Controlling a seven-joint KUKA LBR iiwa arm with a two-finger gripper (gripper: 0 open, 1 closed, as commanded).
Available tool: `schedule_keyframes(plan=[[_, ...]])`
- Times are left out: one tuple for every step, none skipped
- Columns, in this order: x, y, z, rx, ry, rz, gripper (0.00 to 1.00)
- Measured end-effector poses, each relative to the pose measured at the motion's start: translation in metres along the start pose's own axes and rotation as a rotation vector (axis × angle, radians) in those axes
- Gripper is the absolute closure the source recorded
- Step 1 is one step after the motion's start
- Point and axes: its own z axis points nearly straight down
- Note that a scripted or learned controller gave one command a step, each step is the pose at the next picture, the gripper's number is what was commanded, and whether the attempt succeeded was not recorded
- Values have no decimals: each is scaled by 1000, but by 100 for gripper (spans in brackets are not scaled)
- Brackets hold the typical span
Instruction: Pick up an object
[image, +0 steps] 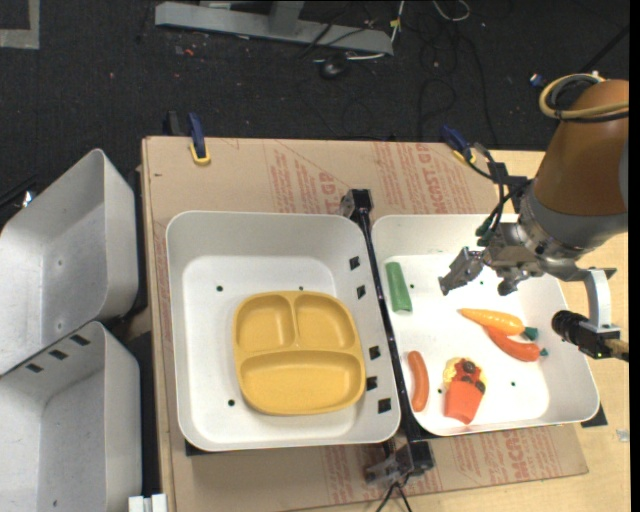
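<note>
While the arm (580, 170) reaches over the right bin (440, 240), its jaws (482, 272) hang open, holding nothing.

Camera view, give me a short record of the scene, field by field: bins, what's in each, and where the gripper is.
left bin: holds a yellow divided tray
right bin: holds a green block, a red sausage, an orange pepper, a red pepper and an orange carton
gripper: over the right bin's far half, above bare floor, right of the green block
held item: none seen between the fingers
arm: enters from the right of the view
</note>
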Motion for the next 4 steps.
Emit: schedule_keyframes(plan=[[0, 2, -6, -11, -1, -2, 0], [2, 1, 37, -7, -1, 0, 0], [1, 1, 81, -7, -1, 0, 0], [-7, -2, 140, -5, -1, 1, 0]])
